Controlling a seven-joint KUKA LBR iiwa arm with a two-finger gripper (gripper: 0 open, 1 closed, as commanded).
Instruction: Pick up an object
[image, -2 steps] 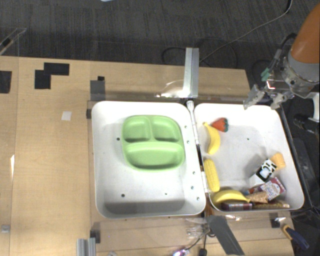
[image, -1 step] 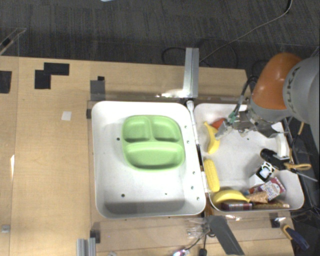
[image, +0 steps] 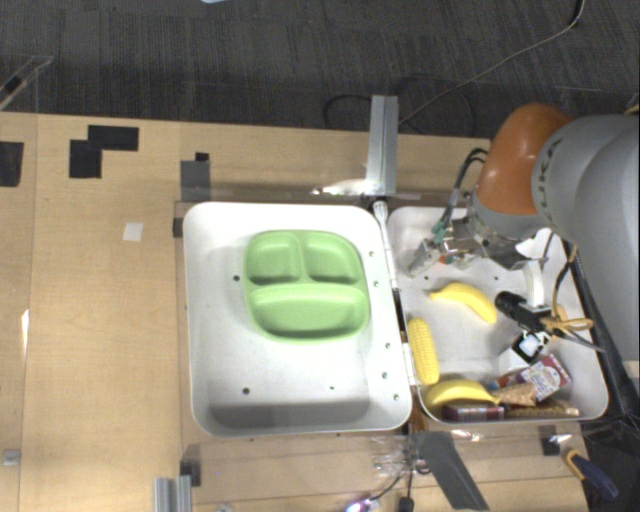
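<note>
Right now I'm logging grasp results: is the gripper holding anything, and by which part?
Nothing seems held. The gripper hangs over the right bin, above the banana, with nothing visible between its fingers.

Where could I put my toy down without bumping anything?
Left bin: bare floor surrounds the green plate, widest along the near wall. Right bin is crowded: gripper, banana, corn and packets, with one small gap among them.
</note>
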